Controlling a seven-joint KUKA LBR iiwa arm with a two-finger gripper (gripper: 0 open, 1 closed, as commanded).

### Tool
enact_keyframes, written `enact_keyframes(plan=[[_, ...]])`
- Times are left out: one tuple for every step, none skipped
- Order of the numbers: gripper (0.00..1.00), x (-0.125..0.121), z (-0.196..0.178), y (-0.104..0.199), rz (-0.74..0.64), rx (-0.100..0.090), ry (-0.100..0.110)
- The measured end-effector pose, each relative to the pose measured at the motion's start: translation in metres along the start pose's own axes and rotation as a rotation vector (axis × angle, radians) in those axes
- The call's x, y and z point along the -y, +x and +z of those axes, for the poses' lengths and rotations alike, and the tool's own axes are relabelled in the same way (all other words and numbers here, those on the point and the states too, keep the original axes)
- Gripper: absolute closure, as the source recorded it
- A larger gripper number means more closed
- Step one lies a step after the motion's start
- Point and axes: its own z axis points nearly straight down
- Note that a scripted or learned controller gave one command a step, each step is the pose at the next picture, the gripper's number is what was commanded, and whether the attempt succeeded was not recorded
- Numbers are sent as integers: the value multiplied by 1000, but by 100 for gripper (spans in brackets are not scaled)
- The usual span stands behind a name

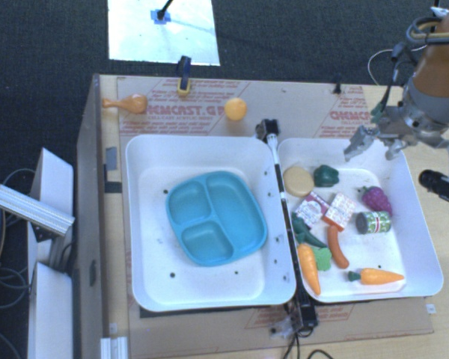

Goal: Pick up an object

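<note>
Its two fingers spread apart and holding nothing, the gripper [376, 142] hangs over the far rim of the right bin [423, 230]. Below it lie a green pepper [326, 175] and tan disc [298, 179], then purple grapes [375, 199], a can [373, 222], a sausage [337, 246] and two carrots [309, 267]. A blue divided plate [215, 217] sits in the left bin [150, 200].

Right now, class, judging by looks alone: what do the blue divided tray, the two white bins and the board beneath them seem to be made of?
Blue divided tray: likely moulded plastic, with an even colour, rounded compartments and a soft sheen.
White bins: probably thin formed plastic, smooth with rolled rims.
Board: looks like cardboard, matte tan with red printed lettering.
</note>
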Motion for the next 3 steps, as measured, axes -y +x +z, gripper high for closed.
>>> enact_keyframes(plan=[[0, -23, 129, 24, -2, -1, 3], [0, 33, 155, 30, 0, 2, -14], [0, -34, 160, 22, -1, 2, -12]])
